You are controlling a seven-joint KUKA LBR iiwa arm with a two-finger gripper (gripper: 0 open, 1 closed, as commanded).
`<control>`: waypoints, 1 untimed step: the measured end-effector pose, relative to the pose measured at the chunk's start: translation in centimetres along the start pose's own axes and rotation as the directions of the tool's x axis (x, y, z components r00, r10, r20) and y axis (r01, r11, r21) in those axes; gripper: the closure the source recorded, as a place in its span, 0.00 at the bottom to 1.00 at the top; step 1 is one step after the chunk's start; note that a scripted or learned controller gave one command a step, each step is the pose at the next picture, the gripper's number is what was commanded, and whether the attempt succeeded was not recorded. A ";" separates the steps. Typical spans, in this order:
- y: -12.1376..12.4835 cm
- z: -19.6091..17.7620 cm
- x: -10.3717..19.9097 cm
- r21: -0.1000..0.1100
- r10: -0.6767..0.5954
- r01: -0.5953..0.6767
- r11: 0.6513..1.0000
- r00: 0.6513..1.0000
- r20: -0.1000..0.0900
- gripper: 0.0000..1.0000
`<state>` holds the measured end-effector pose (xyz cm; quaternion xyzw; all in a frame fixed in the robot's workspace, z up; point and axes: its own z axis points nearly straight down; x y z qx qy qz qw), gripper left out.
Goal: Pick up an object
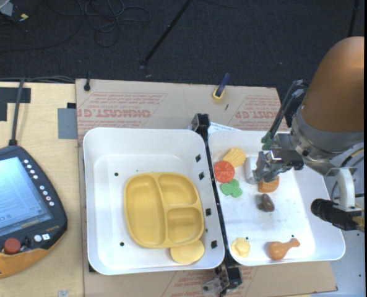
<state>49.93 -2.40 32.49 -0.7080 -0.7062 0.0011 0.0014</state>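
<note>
A: Near edge of right white bin (332,252)?
B: Orange plastic drumstick (282,248) and pale yellow lump (241,247) are lying there.
A: Further back?
B: Dark brown piece (266,203), then the hand (267,173) is hovering over a small orange object (269,185); grip state unreadable. Red tomato (224,170) is sitting beside green leaf (231,189).

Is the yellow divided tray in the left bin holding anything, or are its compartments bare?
Bare. All three compartments of the yellow divided tray show only their own yellow floor; a yellow disc lies just outside its lower edge.
</note>
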 end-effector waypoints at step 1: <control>-0.9 -9.9 7.5 -0.012 -0.010 0.010 1.000 1.000 -0.003 1.00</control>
